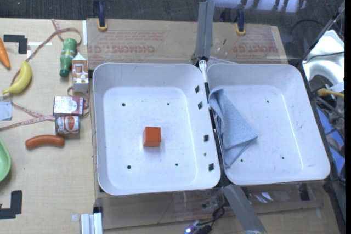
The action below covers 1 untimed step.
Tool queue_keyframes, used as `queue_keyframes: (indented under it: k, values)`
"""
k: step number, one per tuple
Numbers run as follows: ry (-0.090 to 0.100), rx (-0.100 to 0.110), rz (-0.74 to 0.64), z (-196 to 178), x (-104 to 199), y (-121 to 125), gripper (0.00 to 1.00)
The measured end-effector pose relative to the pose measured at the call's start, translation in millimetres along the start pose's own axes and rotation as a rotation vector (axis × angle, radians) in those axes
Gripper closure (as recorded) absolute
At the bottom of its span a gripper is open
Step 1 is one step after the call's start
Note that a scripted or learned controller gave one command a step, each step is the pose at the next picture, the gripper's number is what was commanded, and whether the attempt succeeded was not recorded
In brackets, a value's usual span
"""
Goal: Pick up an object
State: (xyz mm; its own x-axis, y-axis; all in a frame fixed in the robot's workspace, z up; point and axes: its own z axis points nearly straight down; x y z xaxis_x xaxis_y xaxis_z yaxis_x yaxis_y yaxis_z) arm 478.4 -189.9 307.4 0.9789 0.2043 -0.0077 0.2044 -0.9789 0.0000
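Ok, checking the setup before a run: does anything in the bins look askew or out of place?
The grey cloth in the right bin lies crumpled against the left wall, one edge riding up the rim by the divider. The orange block sits flat in the left bin. Nothing looks spilled or damaged.

Machine at the margin

A white-grey, rounded, hard-shelled form (328, 57) sits against the right border, cut off by the frame. It is too partial to tell whether it is part of the robot, and its pose cannot be made out.
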Motion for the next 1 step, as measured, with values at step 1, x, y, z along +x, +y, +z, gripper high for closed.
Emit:
queue_keyframes:
  k: [1]
  values:
    - [-0.001, 0.0, 0.001, -5.1, 24.2, -59.6, 1.0]
